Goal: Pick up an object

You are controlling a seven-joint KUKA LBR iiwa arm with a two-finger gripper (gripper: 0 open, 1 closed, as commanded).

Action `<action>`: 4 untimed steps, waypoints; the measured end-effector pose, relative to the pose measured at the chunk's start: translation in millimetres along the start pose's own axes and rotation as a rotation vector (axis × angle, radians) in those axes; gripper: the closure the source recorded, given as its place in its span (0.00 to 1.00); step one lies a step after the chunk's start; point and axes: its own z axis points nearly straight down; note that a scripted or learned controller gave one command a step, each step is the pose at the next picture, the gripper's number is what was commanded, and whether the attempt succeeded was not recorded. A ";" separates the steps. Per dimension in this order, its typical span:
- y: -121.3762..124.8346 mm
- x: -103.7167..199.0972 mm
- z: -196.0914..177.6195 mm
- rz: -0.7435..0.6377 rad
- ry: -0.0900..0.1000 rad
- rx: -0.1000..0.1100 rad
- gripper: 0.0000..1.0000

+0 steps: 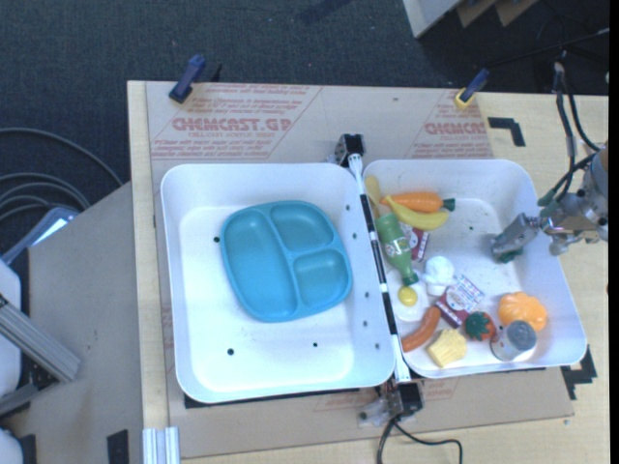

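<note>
Task's thing isn't fixed, any toy in the right bin (551,293) counts. Candidates are piled along the bin's left wall and near edge: toy carrot (418,201) on top of a banana (426,219), green bottle (394,244) lying along the divider, white round piece (438,272), small red-and-white packet (462,298), sausage (422,329), cheese wedge (446,348), orange fruit (522,310), grey can (516,339).

Handling, as a guess: all look like hollow plastic play food, light, stiff, smooth, so slippery and prone to roll or squirt out of a pinch. Not fragile.

Best hold is probably the orange fruit or the can, both at the pile's edge with bare floor on one side; grip across the widest part. The bottle is crowded by neighbours, so grip its middle if chosen.

Gripper (507,244) hangs over the bare middle-right of the bin, nothing seen between its fingers; how far apart they stand, cannot tell.

Left bin (193,356) has a blue divided plate (286,259).
</note>
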 end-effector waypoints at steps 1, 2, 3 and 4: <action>48.5 -6.1 127.0 0.001 -0.001 -0.001 0.00; 122.8 2.9 138.0 -0.001 -0.001 -0.003 0.00; 123.3 2.6 127.5 -0.002 -0.004 -0.005 1.00; 134.4 65.0 40.2 -0.002 -0.001 -0.004 1.00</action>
